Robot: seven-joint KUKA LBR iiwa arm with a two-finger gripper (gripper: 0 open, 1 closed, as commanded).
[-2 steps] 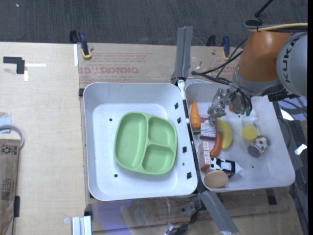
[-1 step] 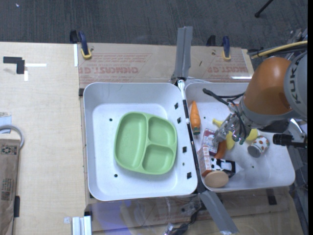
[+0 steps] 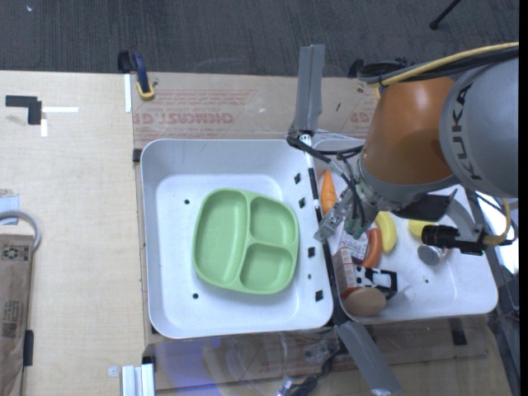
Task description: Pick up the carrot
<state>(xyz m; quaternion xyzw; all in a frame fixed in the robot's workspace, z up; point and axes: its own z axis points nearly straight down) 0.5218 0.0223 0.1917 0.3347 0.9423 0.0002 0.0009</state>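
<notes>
Two white bins side by side on the bench. Left bin (image 3: 165,246) holds a green three-compartment plate (image 3: 246,240), nothing on it. Right bin (image 3: 462,291) holds the clutter, with the arm (image 3: 445,130) over it from the right, orange band over the bin's far part.

Carrot (image 3: 328,192): orange, lying along the right bin's left wall, far end of the bin, long axis roughly far-to-near. Its right side is partly covered by the wrist hardware.

Gripper (image 3: 351,213): hanging below the orange band, just right of the carrot, near its near end. Finger state: cannot tell, since cables and the wrist body clutter that spot. Nothing visibly between the fingers, and the carrot is lying in the bin, not lifted.

Other items in the right bin:
- yellow piece (image 3: 386,229), just right of the gripper
- red-orange sausage-shaped item (image 3: 373,248), touching the yellow piece on its near-left side
- second yellow item (image 3: 421,230) further right, partly under the arm
- brown rounded item (image 3: 364,302) at the near-left corner
- small bottle with a label (image 3: 346,272) between the gripper and the brown item
- black-and-white item (image 3: 381,280) just right of the bottle

Black cylindrical fitting (image 3: 441,236) sticks out from the arm over the bin's right half.
</notes>
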